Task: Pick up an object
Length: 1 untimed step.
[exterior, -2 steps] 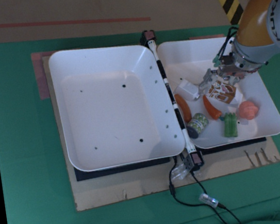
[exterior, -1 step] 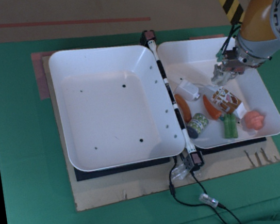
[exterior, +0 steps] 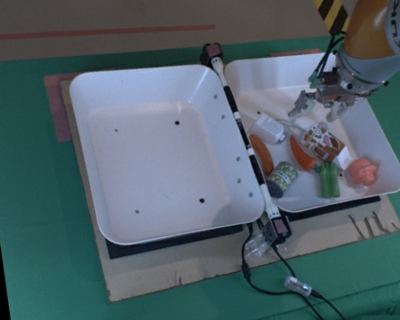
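The gripper [exterior: 323, 102], spread wide and holding nothing, is hovering over the right bin [exterior: 384, 143] just above the clustered objects, where centring over the brown-and-white carton [exterior: 322, 142] and descending vertically is, by judgement, giving the cleanest grasp clear of the neighbouring orange piece [exterior: 301, 154].

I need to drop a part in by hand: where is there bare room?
The left bin has a bare floor from wall to wall. The right bin is bare along its far wall; its near half is crowded, with the hand above the clutter.
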Each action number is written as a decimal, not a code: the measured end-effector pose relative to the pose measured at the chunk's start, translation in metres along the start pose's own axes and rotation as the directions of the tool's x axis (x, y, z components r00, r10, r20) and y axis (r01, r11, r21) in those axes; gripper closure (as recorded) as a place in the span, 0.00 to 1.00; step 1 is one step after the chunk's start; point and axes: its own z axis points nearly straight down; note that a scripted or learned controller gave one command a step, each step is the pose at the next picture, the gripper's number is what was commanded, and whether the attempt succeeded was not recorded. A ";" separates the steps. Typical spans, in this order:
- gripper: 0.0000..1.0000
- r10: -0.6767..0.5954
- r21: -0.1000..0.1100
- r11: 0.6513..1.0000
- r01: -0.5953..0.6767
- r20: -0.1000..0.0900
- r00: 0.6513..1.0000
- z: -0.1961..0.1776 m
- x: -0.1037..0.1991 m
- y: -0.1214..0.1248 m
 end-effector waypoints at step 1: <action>0.00 -0.007 0.008 1.000 0.007 -0.007 1.000 0.015 -0.010 -0.057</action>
